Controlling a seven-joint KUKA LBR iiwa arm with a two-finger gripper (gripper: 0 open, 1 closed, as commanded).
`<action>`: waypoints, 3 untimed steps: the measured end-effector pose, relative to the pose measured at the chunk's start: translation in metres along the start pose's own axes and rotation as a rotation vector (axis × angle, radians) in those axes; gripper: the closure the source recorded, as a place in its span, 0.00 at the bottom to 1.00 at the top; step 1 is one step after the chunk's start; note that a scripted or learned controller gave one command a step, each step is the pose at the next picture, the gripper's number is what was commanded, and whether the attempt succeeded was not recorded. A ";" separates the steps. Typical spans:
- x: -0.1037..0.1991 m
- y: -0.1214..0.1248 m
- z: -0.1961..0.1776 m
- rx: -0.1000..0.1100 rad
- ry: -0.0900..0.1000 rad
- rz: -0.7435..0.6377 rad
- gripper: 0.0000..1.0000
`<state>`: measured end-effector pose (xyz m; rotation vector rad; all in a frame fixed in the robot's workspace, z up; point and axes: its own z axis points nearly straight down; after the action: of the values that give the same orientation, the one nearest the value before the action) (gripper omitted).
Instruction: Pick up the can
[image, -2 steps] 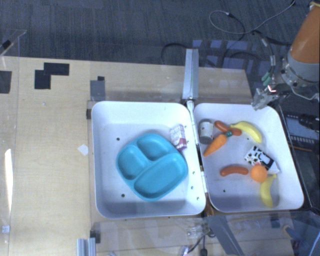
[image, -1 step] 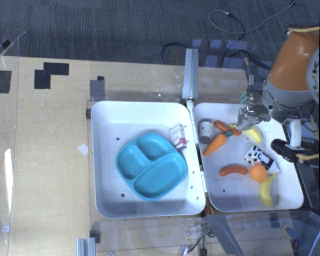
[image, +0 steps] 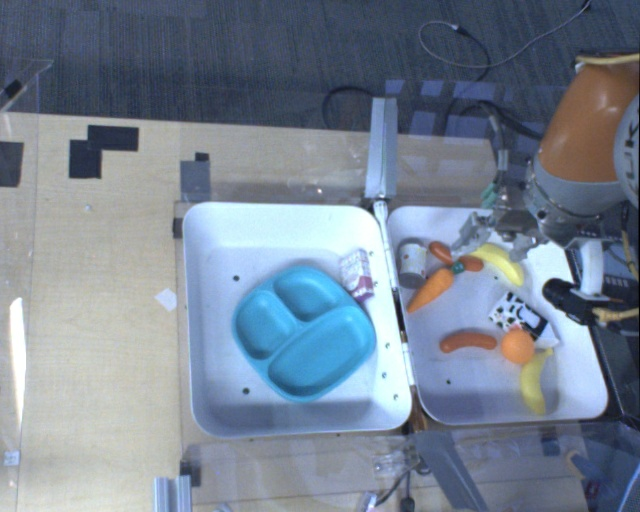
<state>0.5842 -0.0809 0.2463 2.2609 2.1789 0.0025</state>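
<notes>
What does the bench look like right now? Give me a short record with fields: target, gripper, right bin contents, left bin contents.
target: can, lying at the left wall of the right bin, near its far corner, beside the carrot
gripper: gripper over the far part of the right bin, to the right of the can, above a banana; nothing seen held
right bin contents: can, carrot, sausage, orange, two bananas, black-and-white patterned item
left bin contents: blue divided plate, small packet by the right wall of the left bin
</notes>
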 end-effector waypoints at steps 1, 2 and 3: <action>0.071 0.083 0.062 -0.002 0.000 -0.037 0.00; 0.072 0.085 0.050 -0.008 -0.002 -0.044 1.00; 0.171 0.079 0.061 -0.004 0.001 -0.340 1.00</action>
<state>0.6698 0.0871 0.1858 1.8577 2.5280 0.0073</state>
